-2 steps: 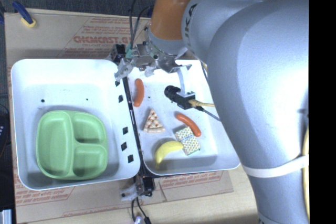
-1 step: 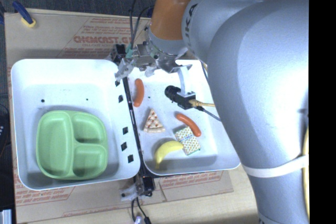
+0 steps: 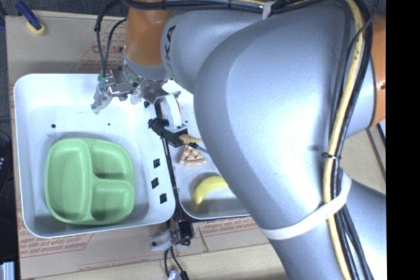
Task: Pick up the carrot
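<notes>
stage: carrot not seen, place unknown, pick not done | tool (image 3: 105, 98): over left bin (image 3: 26, 141), fingers cannot tell | plate (image 3: 90, 180): below tool | banana (image 3: 209, 188), pizza slice (image 3: 191, 155): right bin, beyond tool | left: find, grasp, lift

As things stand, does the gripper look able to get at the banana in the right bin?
Probably yes. The gripper hangs over the left bin. The banana lies uncovered in the right bin, apart from the pizza slice, though the arm hides its far end.
</notes>
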`<state>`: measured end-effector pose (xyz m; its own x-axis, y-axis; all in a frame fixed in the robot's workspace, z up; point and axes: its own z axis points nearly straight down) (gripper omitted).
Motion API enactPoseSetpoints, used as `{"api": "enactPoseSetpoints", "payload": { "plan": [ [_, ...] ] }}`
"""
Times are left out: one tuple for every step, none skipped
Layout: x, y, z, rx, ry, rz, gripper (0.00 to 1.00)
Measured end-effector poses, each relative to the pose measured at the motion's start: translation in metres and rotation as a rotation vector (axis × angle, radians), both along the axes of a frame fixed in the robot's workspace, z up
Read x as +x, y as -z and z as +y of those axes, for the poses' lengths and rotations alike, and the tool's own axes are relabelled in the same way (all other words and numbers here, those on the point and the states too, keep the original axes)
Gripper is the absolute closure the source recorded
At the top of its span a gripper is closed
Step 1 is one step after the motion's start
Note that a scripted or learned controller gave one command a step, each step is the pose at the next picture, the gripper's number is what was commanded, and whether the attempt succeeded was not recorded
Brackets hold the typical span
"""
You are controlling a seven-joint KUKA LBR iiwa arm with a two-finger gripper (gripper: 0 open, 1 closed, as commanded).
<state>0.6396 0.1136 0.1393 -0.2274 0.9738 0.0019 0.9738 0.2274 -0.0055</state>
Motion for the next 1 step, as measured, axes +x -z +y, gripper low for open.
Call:
{"api": "enactPoseSetpoints", "payload": {
  "plan": [
    [-0.0717, 0.0380, 0.0565, 0.003, 0.026, -0.046, 0.00]
  ]
}}
